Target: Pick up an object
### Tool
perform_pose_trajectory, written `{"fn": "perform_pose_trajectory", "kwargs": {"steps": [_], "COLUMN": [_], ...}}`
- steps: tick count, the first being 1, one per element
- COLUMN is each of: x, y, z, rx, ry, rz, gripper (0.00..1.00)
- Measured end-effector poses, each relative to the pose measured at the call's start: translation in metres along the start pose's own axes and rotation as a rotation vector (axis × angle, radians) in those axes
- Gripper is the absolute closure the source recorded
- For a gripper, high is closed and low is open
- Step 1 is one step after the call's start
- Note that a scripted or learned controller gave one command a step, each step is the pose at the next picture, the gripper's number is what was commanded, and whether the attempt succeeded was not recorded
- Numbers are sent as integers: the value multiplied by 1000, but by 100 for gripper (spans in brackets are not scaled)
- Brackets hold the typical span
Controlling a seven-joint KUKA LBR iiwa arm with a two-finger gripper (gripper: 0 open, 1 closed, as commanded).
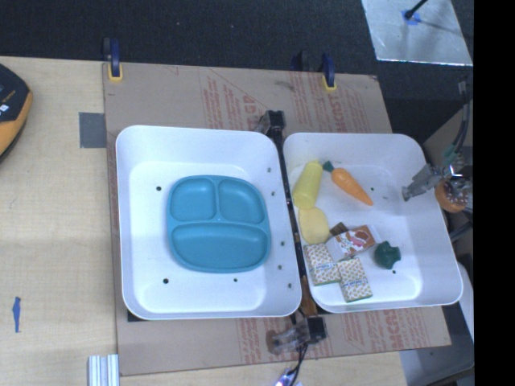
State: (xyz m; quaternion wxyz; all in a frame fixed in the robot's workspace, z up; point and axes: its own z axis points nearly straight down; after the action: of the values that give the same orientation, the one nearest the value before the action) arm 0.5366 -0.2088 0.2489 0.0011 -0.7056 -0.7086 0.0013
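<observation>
Even, fairly bright light from above, a little cool. The two white bins [201, 143] glare softly, nearly washing out their rims. Shadows stay faint and short. The whole picture is slightly soft, the dark floor [241, 14] at the far side grainy.

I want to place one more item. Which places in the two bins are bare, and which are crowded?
Left bin: only a bare margin of floor around the blue divided plate. Right bin: bare floor right of the carrot and above the green toy, near the gripper. Crowded: its left side, with yellow pieces and small packets.
</observation>
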Motion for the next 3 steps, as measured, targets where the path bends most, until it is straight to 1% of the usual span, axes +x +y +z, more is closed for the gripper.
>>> {"fn": "perform_pose_trajectory", "kwargs": {"steps": [1,2,3], "x": [19,42,102], "y": [112,31,120], "z": [70,160,157], "rx": [0,4,4], "ry": [0,2,1], "rz": [-6,-2,-8], "gripper": [0,0,0]}}
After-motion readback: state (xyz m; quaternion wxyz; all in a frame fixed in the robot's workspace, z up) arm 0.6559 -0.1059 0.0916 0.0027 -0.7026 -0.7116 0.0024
